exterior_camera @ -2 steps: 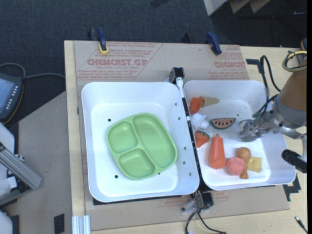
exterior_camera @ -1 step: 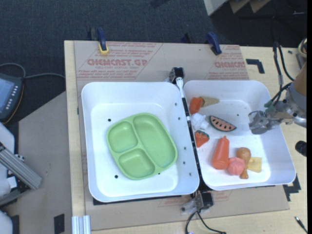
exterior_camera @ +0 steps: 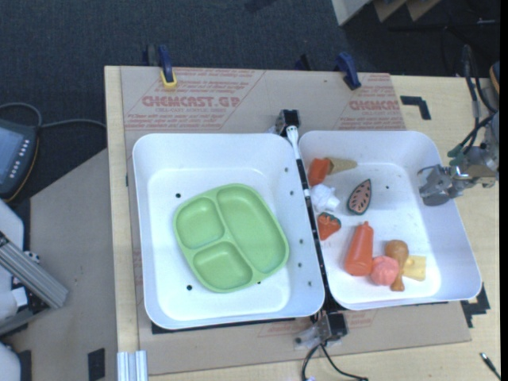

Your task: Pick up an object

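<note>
The right bin point(exterior_camera: 444, 280) holds several toy foods. A watermelon slice point(exterior_camera: 360, 196) lies near its middle, with an orange carrot piece point(exterior_camera: 319, 170) and a tan cone point(exterior_camera: 343, 165) at the back left. A white crumpled piece point(exterior_camera: 324, 199) and a strawberry point(exterior_camera: 328, 225) sit along the left wall. Toward the front stand a red-orange bottle point(exterior_camera: 359, 248), a pink piece point(exterior_camera: 385, 271), a brown potato point(exterior_camera: 397, 252) and a yellow cheese wedge point(exterior_camera: 413, 267). My gripper point(exterior_camera: 435, 186) hovers at the bin's right rim, apart from all of them, with nothing seen in it.
The left bin point(exterior_camera: 151, 213) bears a green divided plate point(exterior_camera: 230, 236). A black divider strip point(exterior_camera: 305, 205) runs between the bins. Blue clamps point(exterior_camera: 165, 62) point(exterior_camera: 347, 68) hold the board at the back. Cables hang at the far right point(exterior_camera: 476, 94).
</note>
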{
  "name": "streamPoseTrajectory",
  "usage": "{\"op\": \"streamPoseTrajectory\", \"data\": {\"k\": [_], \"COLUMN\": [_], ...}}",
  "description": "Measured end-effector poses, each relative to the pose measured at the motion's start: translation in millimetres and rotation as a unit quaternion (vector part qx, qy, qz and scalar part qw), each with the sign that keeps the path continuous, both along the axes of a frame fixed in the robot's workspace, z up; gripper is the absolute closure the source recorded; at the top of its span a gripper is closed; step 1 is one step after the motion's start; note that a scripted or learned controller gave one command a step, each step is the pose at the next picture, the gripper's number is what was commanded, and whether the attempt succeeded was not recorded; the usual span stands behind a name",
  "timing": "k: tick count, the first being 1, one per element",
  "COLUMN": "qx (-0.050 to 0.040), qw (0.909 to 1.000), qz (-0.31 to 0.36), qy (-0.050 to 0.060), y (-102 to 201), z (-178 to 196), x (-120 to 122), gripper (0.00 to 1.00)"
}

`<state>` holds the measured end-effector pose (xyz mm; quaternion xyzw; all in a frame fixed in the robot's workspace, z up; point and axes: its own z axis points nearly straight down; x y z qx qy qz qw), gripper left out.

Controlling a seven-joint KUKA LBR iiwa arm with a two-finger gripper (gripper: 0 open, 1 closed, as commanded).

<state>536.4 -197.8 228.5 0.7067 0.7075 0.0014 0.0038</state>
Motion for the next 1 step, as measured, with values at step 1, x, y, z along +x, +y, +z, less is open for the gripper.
{"op": "streamPoseTrajectory", "data": {"k": [1], "qx": [0.0025], "qw": [1.0], "qz": [0.002], "qy": [0.003], "y": [53.8], "z": [9.3], "x": [2.2], "gripper": [1.0]}}
